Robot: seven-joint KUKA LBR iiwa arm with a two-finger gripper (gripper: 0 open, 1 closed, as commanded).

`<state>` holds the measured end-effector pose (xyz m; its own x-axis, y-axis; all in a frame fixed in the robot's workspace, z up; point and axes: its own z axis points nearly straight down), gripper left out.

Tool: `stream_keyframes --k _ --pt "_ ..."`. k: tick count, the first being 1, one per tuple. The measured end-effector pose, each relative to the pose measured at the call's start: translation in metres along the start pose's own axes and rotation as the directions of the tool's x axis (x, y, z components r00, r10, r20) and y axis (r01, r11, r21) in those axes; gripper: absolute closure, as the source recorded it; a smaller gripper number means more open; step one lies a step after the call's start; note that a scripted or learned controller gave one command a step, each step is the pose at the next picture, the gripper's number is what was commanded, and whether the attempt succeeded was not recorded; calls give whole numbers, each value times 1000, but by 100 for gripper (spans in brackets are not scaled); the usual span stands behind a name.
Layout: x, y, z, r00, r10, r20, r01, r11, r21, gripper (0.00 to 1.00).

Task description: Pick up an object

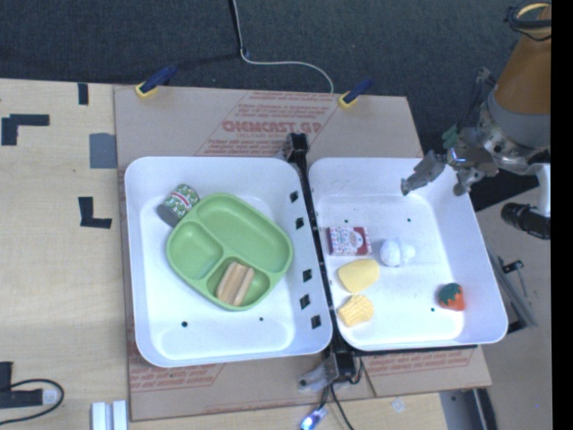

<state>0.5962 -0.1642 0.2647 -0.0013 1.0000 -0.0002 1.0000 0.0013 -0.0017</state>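
Gripper (440, 176) hangs over the right bin's (474, 240) far right corner — fingers spread, nothing between them. Below the jaws and nearer the camera lie a white ball (391, 253), a red-and-white packet (347, 239), two yellow toy foods (358, 275) and a strawberry (451, 296) — all well apart from them.

The arm (528, 70) is cut off by the right edge above its orange band.

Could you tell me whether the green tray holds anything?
Yes: the green tray holds a tan bun-like item in one compartment.
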Motion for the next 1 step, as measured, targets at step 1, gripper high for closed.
stream_keyframes --k 1 --pt "31 -46 188 1000 0 -1 0 1000 5 0"
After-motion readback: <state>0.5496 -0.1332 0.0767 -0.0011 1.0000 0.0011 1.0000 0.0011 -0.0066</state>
